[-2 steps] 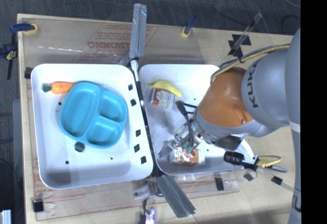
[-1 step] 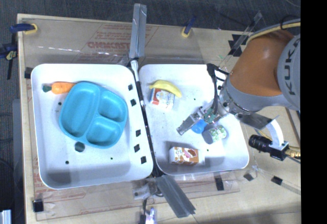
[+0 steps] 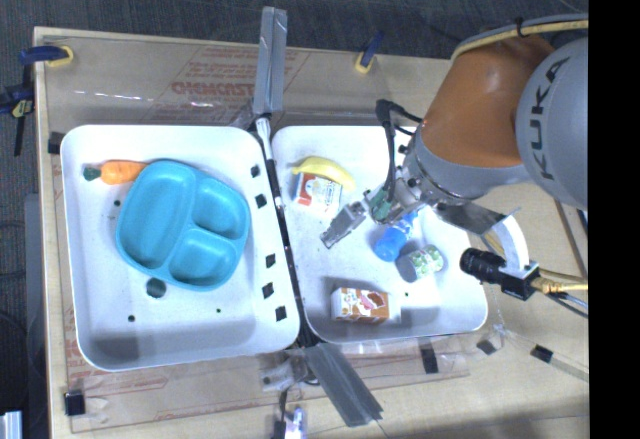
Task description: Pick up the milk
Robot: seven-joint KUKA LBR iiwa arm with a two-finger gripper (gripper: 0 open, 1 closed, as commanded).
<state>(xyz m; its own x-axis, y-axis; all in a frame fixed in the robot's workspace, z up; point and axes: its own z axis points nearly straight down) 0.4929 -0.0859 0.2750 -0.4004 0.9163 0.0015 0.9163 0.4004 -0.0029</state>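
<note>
White plastic, two shallow bins side by side on a pale wooden counter (image 3: 150,92). Red print runs across the counter board behind the left bin, mirrored or upside down, not readable.

Left bin (image 3: 80,327): blue divided tray (image 3: 183,222) with three compartments, tilted toward the far left corner. A carrot (image 3: 116,171) lies just beside the tray's far edge.

Right bin (image 3: 455,312): milk (image 3: 319,192), a small white carton with red and green label, text too small to read, sits near the far left part of the bin. A banana (image 3: 322,168) curves along its far side, touching or nearly so. Another carton (image 3: 361,304), brown and white with red markings, lies flat near the front wall. Blue bottle (image 3: 391,241) and a small green-and-white item (image 3: 425,260) sit right of centre.

Arm: grey with orange band, "KUKA" in dark letters on the grey housing at far right. Tool (image 3: 345,224) hangs low over the bin's middle, just beside the milk on its near right, not touching it. Fingers look narrow with nothing between them.
</note>
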